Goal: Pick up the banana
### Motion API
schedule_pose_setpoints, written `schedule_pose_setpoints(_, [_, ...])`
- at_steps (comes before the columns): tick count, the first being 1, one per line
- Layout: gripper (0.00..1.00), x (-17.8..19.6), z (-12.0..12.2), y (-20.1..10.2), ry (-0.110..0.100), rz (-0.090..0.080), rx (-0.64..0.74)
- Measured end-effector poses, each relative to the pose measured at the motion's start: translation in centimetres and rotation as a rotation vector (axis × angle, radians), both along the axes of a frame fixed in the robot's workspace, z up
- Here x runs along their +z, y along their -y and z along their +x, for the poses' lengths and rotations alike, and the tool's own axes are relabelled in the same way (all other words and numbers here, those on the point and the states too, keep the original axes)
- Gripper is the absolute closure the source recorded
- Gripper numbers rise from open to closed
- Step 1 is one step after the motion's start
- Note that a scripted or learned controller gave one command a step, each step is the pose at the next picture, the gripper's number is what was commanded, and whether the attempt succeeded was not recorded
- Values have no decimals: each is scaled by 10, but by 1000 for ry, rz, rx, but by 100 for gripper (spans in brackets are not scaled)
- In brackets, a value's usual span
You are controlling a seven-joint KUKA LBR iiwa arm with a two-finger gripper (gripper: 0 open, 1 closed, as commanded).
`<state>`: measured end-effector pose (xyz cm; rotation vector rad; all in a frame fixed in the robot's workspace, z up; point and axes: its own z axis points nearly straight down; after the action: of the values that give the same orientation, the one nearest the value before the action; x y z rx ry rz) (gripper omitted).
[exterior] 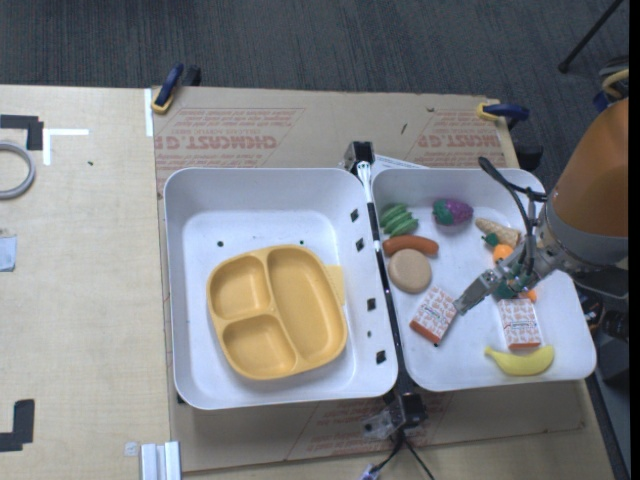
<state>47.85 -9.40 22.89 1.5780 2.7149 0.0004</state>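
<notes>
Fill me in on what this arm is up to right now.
The robot arm reaches in from the right over the right bin, its gripper low among toy foods, near a small red-and-white carton. The banana, its target, lies untouched near the bin's front edge, beside a second carton. The left bin holds a yellow divided plate. Nothing looks picked up yet.

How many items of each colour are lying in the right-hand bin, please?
Yellow: 1, the banana
Green: 1, the green vegetable
Purple: 1, the purple grapes
Orange-red: 1, the sausage
Tan: 1, the round bun
Red and white: 2, the small cartons
Pale with orange: 1, a piece by the gripper
Total: 8
</notes>
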Motion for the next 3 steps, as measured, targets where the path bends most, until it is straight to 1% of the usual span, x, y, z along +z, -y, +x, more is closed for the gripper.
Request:
schedule_pose_setpoints(1, [0,-37,0,-31,0,0,529])
schedule_pose_setpoints(2, [0,-114,0,10,0,-1,632])
schedule_pose_setpoints(3, [0,-117,0,77,2,-2,800])
